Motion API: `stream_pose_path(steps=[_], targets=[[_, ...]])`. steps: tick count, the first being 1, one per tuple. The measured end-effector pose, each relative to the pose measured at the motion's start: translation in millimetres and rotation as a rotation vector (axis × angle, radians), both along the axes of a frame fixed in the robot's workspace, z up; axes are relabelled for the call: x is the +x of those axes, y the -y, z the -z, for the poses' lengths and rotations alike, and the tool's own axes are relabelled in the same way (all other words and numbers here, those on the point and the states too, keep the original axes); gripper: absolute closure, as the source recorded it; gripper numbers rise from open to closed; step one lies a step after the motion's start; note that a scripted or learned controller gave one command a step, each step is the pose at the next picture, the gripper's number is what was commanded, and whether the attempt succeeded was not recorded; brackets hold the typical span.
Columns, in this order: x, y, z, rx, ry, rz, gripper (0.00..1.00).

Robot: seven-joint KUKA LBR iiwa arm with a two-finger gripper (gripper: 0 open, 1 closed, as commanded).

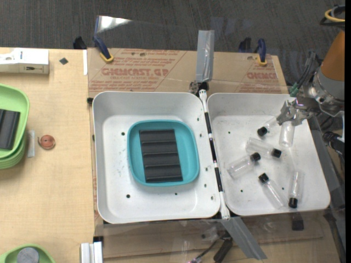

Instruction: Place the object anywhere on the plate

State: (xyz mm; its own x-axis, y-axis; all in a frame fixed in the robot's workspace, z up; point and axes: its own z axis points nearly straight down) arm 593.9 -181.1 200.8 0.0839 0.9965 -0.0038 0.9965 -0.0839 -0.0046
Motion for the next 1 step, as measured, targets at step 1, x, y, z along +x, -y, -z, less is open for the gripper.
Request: stream_pose_path(steps=[1], targets=[[-26.8, -125.5, -8.3, 0.003, 0.003, -0.103, 1.00]])
